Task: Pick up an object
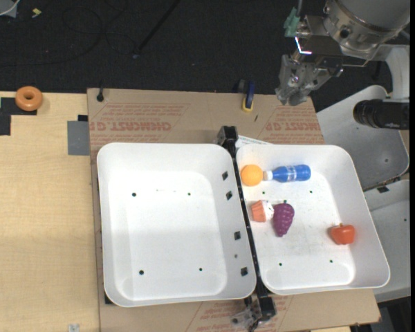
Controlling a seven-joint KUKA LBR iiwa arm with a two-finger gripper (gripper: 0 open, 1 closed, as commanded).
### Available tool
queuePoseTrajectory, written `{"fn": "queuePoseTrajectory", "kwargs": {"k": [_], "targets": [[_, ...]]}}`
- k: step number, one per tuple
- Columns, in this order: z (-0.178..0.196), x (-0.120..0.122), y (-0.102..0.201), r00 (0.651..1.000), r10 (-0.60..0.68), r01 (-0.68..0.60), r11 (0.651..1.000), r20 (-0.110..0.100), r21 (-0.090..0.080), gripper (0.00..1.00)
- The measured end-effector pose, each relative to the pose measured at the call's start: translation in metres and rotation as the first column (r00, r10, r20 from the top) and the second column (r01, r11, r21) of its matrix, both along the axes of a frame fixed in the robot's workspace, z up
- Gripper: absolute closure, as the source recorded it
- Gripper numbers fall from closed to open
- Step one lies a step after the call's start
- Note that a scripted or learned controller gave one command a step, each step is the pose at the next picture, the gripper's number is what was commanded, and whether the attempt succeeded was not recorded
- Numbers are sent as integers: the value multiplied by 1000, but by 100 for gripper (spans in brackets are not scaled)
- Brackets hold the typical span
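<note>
Two shallow white bins sit side by side on a cardboard sheet [194,120] printed with red lettering, which lies across a pale wooden bench [34,220]. The left bin [114,254] is the bigger patch of white, its floor marked by a few small dark dots. The right bin [363,254] touches it along a black clip strip [236,213] running down the shared edge.

The arm [363,12] comes in at the upper right, grey with an orange band at the very top, and its gripper [295,92] hangs above the cardboard beyond the far rim of the right bin, well apart from everything inside it. Whether its fingers are spread or closed I cannot tell; nothing shows between them.

All the loose pieces lie in the right bin. A blue bottle [289,173] with a white cap lies on its side near the far wall, its cap end just beside an orange ball [251,175]. Nearer the middle lies a purple grape bunch [283,218], touching a small orange-and-white object [259,211] on its left. A red pepper-like piece [342,234] sits alone toward the right wall.

Smallest, an orange ring [29,98] rests on the bench at far left.
</note>
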State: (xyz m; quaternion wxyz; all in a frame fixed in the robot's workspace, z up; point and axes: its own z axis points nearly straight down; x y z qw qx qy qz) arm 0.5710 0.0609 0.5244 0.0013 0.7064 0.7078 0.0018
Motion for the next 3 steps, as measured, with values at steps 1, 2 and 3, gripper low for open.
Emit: {"fn": "queuePoseTrajectory", "kwargs": {"k": [1,2,3], "targets": [[-152,-32,25,1000,1,-1,1000,-26,-3,100],[22,17,40,1000,2,-2,1000,11,1,100],[13,1,-13,1000,-6,6,1000,-9,-2,100]]}}
